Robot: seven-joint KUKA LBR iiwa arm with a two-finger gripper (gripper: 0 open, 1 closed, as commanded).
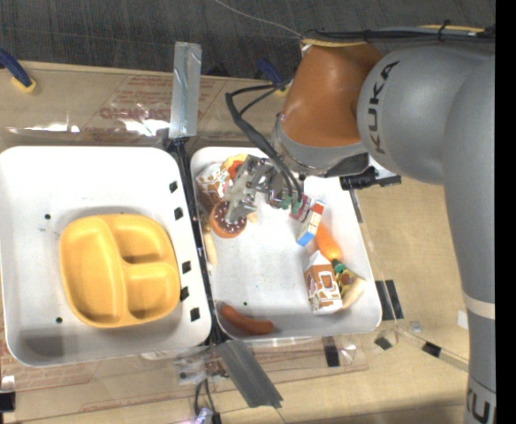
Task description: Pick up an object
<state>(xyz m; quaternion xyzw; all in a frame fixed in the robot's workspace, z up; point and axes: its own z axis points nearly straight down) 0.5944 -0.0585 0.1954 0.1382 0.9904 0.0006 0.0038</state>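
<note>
Care is wanted with the end effector, grip state unclear, low in the right bin over the brown disc at its upper-left corner: descend straight, close squarely.

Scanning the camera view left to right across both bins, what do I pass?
Yellow tray → brown round item under the gripper → sausage → small carton
</note>
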